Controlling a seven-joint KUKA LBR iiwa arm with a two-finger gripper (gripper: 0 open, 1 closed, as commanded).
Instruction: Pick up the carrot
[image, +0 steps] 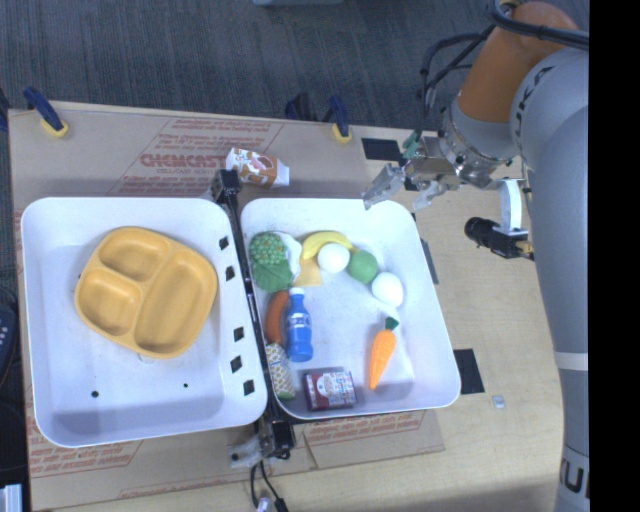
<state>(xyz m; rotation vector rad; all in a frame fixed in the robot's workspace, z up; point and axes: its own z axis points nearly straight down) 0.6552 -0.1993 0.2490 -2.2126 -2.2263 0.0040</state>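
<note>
The carrot (381, 355), orange with a small green top, lies in the right bin (428, 262) near its right wall, pointing toward the front. My gripper (403, 190) hangs above the bin's back right corner, well behind the carrot. Its two fingers are spread apart with nothing between them.
The right bin also holds a broccoli (267, 251), banana (322, 242), white egg (387, 289), green ball (363, 266), blue bottle (298, 330), sausage (277, 315) and a dark can (329, 389). A yellow divided plate (145, 290) sits in the left bin. A small carton (256, 167) lies behind the bins.
</note>
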